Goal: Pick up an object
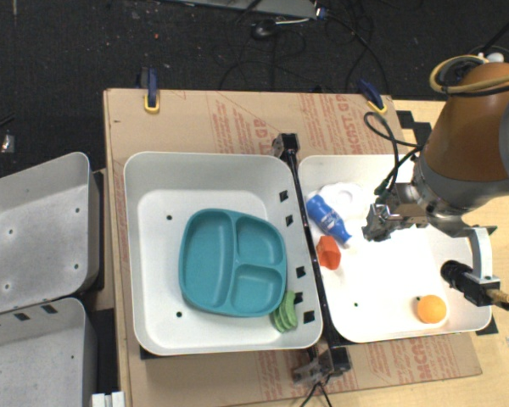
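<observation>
Over the right shallow white bin (458, 325), the grey arm with its orange band (475, 134) reaches in from the right, and the two-finger gripper (378, 224) hangs above the bin's middle. Whether its fingers are spread or pressed together cannot be told from this angle; nothing shows between them. A blue plastic bottle-shaped object (327, 217) lies just left of the gripper, near the dividing edge, partly on a white rounded item (346, 196). A small orange-red block (328, 252) sits just below it, close to the same edge. An orange ball (431, 309) rests near the front right corner, well apart. Bare floor lies between the ball and the block. The left white bin (144, 253) holds a teal divided plate (232, 263), with a green ridged piece (285, 315) touching its front right rim.
</observation>
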